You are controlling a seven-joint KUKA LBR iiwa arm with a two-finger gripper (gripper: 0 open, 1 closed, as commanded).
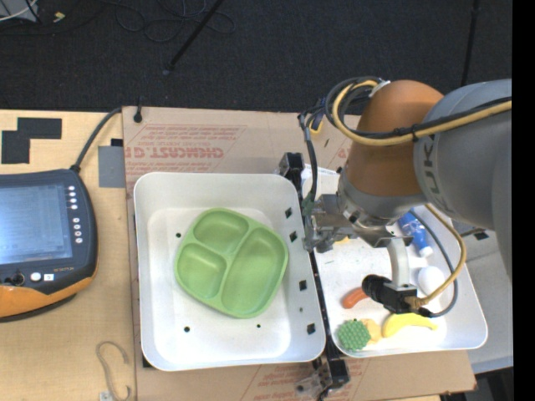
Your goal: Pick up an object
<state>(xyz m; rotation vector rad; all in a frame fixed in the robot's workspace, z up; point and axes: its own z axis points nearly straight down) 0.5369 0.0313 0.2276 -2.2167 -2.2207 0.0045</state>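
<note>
The pincer (324, 234) hangs low over the far left part of the right bin (458, 341), close to the wall between the two bins. I cannot tell if it is apart or together. Nothing can be seen held in it.

The things to pick lie in the right bin, all nearer than the pincer or to its right. A small orange stick (354, 297), smooth and long, lies near of the pincer. Nearer still, by the near wall, sits a green ball (353, 334) that is round and bumpy. Just right of it lies a yellow banana (410, 325), curved and smooth. A white ball (430, 276), shaped like an egg, rests further right. A blue bottle (415, 233) with a white part lies to the right of the pincer, partly under the arm.

In the left bin (150, 224) lies a green plate (232, 260). It looks like smooth plastic, with round corners and three hollow parts. It is well to the left of the pincer.

Both bins are white and shallow, and sit on brown card on the desk (58, 332). A screen (38, 224) with an orange edge lies at the far left.
</note>
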